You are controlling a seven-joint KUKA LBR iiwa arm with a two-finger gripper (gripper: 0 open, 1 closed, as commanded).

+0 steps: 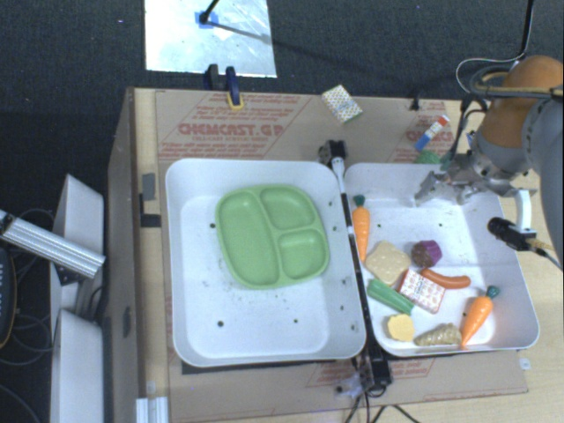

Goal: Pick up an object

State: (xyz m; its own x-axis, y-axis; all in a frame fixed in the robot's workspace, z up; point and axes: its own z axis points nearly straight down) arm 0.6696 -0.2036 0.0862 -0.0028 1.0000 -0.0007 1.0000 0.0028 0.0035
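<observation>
Basically brown bench board (264, 126) carries two white bins (198, 263) on dark carpet (70, 42) — gripper (448, 186) over right bin's far edge — grip state unclear.

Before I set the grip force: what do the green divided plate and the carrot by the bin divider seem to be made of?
The green divided plate looks like moulded plastic: one even pale green, smooth, rounded compartment ridges, soft sheen. The carrot looks like a plastic toy: flat uniform orange with a plain green top, though its surface is too small to judge closely.
</observation>
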